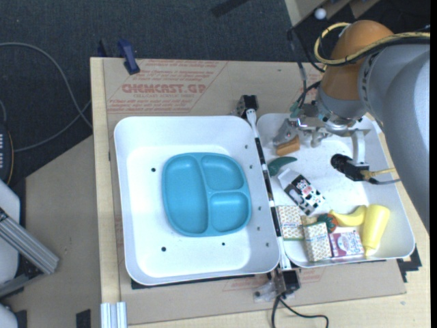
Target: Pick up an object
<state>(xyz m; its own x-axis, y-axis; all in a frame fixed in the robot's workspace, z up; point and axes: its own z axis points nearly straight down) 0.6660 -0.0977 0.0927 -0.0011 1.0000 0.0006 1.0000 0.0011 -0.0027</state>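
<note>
The gripper (308, 134) hangs low over the back of the right bin (326, 183), behind the spotted box (304, 192). I cannot tell if the gripper is open or closed. It is not holding anything that I can see. A small brown block (287, 145) lies behind the spotted box and a bit to its left. The block sits just beside the gripper, on the gripper's left as we look, and I cannot tell if they touch. A green thing (280, 162) lies between the block and the spotted box. In front of the spotted box stand three small boxes (317, 241) in a bunch. A banana (347, 217) and a yellow bottle (376, 225) lie in front of the spotted box too, off to its right. Far to the left of the spotted box, a blue plate (205, 193) rests in the left bin (136, 183).
</note>
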